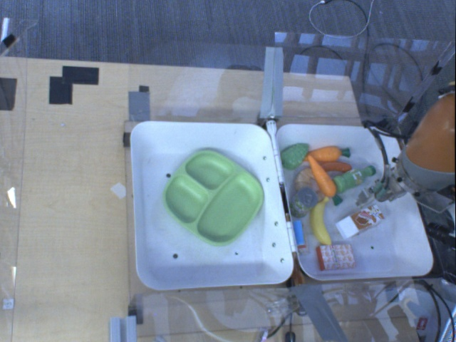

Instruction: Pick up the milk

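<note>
The milk carton (361,221) lies flat in the right bin (413,255), just below the gripper (377,193); whether the fingers are apart cannot be told. A descent slightly off could catch the green bottle (350,179) or nudge the carton aside.

We look down from one fixed camera mounted high above the pale wooden bench (64,212), tilted at a slant so the far edge of the bench and a strip of blue-grey carpet (142,13) fill the top of the view. The camera sits far enough back that we take in both shallow white plastic bins whole: the left bin (149,262) lies near the centre of the view, the right bin (413,258) towards its right edge. The near rims of both bins fall close to the bottom edge. The grey and orange arm (434,141) enters from the right.
</note>
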Motion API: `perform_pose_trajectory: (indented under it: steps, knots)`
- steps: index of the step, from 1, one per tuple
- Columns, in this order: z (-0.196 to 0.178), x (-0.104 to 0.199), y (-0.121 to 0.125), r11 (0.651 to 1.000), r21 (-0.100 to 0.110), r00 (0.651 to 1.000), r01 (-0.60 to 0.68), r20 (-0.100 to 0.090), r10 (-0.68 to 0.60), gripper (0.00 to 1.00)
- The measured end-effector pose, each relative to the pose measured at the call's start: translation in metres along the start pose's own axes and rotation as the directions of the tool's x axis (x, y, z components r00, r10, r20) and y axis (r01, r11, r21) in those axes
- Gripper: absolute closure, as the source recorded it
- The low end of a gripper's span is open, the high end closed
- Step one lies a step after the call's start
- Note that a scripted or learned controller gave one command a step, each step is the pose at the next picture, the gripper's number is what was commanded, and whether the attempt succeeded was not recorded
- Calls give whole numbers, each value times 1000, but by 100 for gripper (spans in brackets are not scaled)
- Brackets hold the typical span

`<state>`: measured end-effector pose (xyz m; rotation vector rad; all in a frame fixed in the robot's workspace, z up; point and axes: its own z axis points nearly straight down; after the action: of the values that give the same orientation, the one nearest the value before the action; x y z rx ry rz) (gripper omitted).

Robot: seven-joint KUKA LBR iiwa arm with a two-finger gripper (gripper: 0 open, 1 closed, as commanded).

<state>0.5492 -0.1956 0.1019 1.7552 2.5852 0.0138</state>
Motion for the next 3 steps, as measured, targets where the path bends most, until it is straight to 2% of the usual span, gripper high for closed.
perform_pose_trajectory:
  steps: [1,2,3]
  knots:
    - [0,0,0,1000,0,1000,0,0,0,0]
    - [11,37,-20,994,2,994,-105,3,105,0]
    - [-1,37,-16,995,-5,995,-102,3,102,100]
